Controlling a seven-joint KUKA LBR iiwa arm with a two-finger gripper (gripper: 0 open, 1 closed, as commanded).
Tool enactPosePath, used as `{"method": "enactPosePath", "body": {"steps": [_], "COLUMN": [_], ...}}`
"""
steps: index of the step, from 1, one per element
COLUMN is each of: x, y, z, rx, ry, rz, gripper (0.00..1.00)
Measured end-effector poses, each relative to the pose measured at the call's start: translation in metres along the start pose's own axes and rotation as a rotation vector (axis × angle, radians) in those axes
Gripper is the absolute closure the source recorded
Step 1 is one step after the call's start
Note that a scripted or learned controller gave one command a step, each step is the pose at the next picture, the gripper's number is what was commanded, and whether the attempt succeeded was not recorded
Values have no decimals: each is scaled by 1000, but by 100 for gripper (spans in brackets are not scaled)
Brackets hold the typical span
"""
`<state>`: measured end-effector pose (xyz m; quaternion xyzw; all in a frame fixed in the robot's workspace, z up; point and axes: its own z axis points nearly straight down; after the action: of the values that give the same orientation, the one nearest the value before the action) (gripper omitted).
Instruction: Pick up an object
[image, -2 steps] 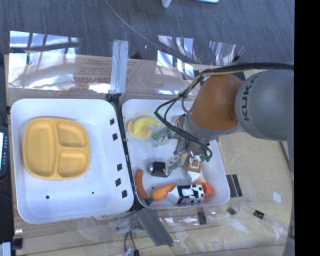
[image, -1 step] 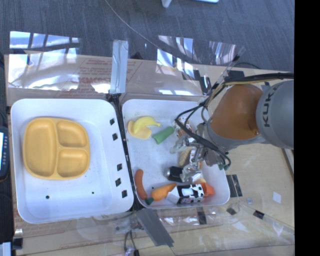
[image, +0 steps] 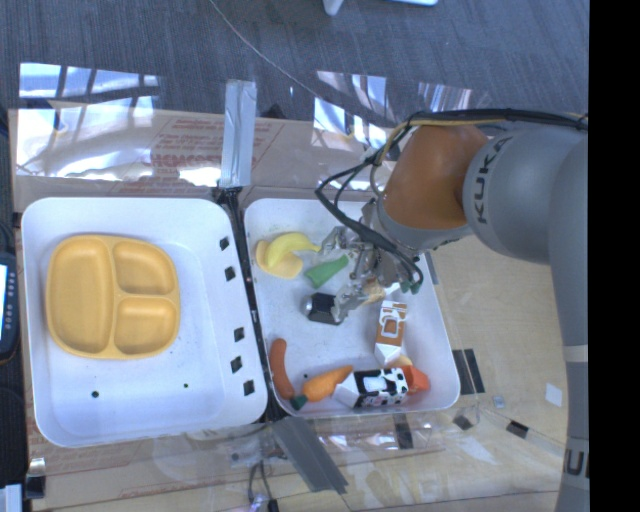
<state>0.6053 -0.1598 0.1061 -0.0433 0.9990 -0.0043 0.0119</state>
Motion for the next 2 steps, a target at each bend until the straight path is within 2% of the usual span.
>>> {"method": "enactPosePath", "body": {"steps": [1,2], "x": [-35,2], "y": [65,-4], "z": [1,-5], "rx": [-4,-7], "ry": [-1,11], "rz": [-28,-162], "gripper": [0,0]}}
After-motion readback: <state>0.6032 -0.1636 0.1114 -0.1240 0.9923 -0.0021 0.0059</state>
